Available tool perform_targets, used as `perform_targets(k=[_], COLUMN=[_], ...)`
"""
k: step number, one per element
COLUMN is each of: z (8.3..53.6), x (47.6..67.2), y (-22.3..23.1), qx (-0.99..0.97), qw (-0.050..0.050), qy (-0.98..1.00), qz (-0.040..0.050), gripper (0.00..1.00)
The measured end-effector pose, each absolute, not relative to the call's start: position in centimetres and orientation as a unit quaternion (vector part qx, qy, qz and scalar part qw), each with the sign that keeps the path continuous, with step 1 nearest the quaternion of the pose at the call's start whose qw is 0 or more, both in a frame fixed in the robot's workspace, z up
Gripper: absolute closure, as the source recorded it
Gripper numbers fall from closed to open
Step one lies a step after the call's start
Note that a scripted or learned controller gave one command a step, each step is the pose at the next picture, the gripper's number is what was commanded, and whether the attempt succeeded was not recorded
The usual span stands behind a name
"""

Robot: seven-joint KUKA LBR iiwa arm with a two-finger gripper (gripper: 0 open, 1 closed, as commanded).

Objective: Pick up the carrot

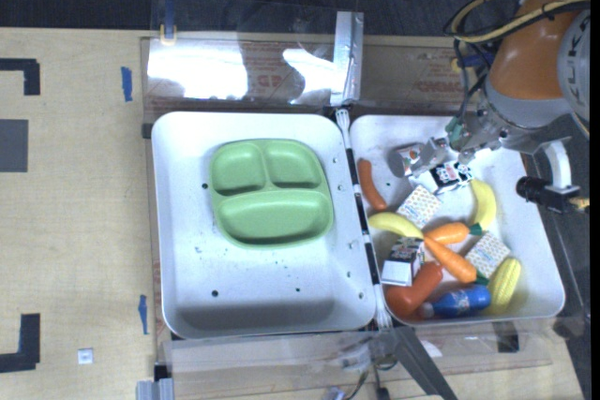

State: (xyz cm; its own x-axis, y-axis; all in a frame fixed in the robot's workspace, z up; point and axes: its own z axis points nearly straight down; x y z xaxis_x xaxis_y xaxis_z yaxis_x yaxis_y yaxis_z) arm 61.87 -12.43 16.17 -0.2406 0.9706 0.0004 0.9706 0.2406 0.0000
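At the near edge of the right bin [548,295] lay a blue bottle [461,301], well below the claw [433,156], with a red-orange piece [412,291] touching its left end. A yellow corn-like piece [506,281] lay just right of the bottle. The carrot [448,259] lay on a slant, below the claw and apart from it, its thick end toward the banana [394,224]. Just above it rested a second orange piece [447,233]. A small box [401,261] stood at the carrot's left, and a white patterned packet [487,252] at its right. A second packet [421,204] lay nearer to the claw, just below it. Another banana [483,202] lay below and right of the claw. A red sausage-like piece [369,185] lay to the left of the claw, along the bin's wall.

The claw hung over the far part of the right bin; I cannot tell how it stood or whether it held anything. The arm [534,70] reached up to the right of it.

Far to the left, in the left bin [187,286], lay a green plate [271,190] on the desk [66,201].
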Motion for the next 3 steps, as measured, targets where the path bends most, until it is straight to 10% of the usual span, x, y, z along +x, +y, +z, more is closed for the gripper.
perform_targets(k=[2, 3], z=[8.7, 8.7], x=[48.1, 48.1], y=[-14.5, -14.4], qx=[-0.712, -0.746], qw=[-0.003, -0.003], qy=[-0.702, -0.666], qz=[-0.002, -0.0024], gripper=[0.0, 0.0])
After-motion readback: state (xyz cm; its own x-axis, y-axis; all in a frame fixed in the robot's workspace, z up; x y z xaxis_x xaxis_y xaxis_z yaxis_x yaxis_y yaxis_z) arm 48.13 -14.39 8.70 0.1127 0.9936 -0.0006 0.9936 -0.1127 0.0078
